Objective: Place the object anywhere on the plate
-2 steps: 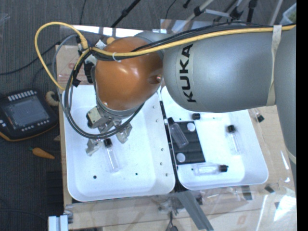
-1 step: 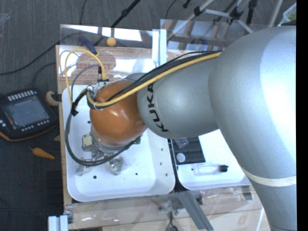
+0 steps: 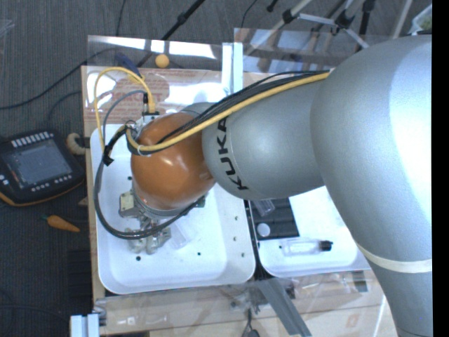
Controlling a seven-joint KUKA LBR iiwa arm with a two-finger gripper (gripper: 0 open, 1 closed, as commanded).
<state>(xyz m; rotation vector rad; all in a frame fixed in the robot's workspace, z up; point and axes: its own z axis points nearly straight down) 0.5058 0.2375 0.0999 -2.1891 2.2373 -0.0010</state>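
Looking down on the left bin [image 3: 210, 258], I see my end effector [image 3: 149, 236] low over its white floor beneath the orange band [image 3: 168, 163], but I cannot tell how it is set or whether it has hold of anything. I cannot pick out the object or the plate, since the grey arm [image 3: 337, 132] hides much of both bins. A marker-like item [image 3: 303, 246] lies in the right bin [image 3: 330, 262], and a black handheld controller [image 3: 36, 167] sits on dark carpet left of the bench [image 3: 210, 304].

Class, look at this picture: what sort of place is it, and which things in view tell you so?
Probably a robotics lab: a KUKA arm reaches over two white bins, and a handheld control pendant lies on the carpet.
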